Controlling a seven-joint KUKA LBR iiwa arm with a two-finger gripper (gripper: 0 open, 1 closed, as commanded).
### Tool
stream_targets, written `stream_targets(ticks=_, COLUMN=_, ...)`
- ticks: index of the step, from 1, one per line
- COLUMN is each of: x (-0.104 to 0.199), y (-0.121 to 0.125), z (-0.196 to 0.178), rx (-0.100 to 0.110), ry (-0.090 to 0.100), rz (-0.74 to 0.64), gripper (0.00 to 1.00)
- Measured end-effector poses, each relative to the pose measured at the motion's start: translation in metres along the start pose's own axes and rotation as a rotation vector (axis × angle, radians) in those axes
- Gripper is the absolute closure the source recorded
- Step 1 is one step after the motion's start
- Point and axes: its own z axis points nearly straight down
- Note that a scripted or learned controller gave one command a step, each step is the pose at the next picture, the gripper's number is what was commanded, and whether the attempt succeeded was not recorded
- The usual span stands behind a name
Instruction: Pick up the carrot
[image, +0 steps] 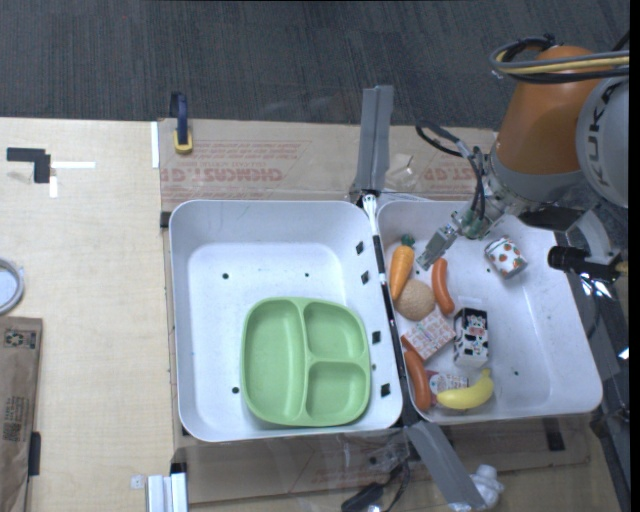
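Observation:
The carrot, orange with a small green top, lies along the left wall of the right bin, its top pointing to the far side. My gripper hangs over the same bin, slanting down from the grey and orange arm at the upper right. Its tip is a little to the right of the carrot's upper end and just above a red sausage. Nothing can be seen held at the tip.
A brown round item, a pink packet, a cow-patterned carton, a banana and another orange-red piece crowd the right bin's left half. A white-and-red item lies farther right. The left bin holds a green divided plate.

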Motion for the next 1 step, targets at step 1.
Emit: stream_targets(ticks=1, x=-0.0475, y=0.0154, z=0.0614, rx=0.0, ry=0.0, rz=-0.038, gripper=0.0)
